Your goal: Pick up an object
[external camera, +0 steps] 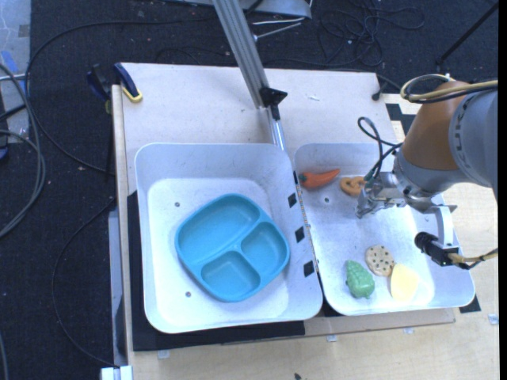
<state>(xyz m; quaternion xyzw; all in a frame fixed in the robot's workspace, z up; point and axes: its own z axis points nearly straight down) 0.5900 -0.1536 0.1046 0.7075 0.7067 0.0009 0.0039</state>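
Observation:
My gripper (364,207) hangs over the upper middle of the right bin (341,232), just below and right of a small orange-yellow piece (351,185). An orange carrot-like toy (320,178) lies at the bin's far left corner. Toward the front of that bin lie a green toy (360,280), a tan spotted cookie (379,260) and a pale yellow piece (403,283). Nothing is visible between the fingers.
The left bin (158,212) holds a blue three-compartment tray (231,246). A slanted metal pole (242,42) rises from behind the bins. Cables and a black connector (428,246) hang beside the wrist at the right.

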